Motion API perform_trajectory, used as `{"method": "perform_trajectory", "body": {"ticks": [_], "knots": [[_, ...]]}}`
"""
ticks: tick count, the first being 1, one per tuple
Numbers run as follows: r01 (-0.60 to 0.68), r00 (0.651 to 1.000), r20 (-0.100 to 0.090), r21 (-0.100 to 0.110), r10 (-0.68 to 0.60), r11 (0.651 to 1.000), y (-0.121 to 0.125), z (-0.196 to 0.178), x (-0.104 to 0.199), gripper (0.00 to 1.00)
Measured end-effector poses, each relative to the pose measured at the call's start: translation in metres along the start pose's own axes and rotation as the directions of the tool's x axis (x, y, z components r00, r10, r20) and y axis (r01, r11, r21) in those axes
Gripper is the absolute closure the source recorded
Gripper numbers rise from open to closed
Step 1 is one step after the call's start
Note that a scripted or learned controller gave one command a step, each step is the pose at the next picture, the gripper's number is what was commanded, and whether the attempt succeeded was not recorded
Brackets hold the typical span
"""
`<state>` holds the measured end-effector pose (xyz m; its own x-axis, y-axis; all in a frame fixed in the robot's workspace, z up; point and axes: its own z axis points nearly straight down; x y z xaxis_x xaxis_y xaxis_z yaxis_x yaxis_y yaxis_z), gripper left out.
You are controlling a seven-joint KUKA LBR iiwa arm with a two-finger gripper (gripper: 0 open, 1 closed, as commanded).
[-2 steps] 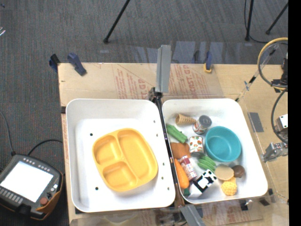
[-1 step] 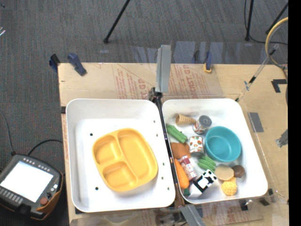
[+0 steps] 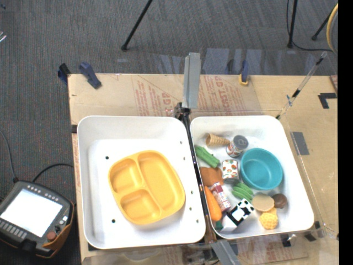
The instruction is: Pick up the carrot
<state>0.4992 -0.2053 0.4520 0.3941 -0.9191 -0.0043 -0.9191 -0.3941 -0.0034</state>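
Carrot (image 3: 212, 203): one, among right-bin (image 3: 295, 148) toys.

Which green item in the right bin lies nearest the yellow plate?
The long green pod, lying slantwise by the bin's left wall, above the carrot. The other green item sits further right, below the teal bowl.

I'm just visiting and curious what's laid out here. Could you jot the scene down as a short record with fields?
left bin: holds a yellow divided plate
right bin: holds a heap of toy food and small items
carrot: orange, lying along the right bin's left wall, near the front
beside the carrot: small bottle, on its right
teal bowl: right half of the right bin
corn cob: front right corner
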Motion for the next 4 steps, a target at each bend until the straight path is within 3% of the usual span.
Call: {"method": "perform_trajectory", "body": {"ticks": [1,2,3,4], "knots": [[0.183,0.983,0.008,-0.004,-0.183,0.983,0.02,0.101,-0.012,1.0],[0.365,0.931,-0.004,-0.001,-0.365,0.931,0.016,-0.023,-0.016,1.0],[0.738,0.675,0.008,0.001,-0.738,0.675,-0.011,0.061,-0.003,1.0],[0.825,0.565,0.0,0.002,-0.825,0.565,0.004,-0.007,0.003,1.0]]}}
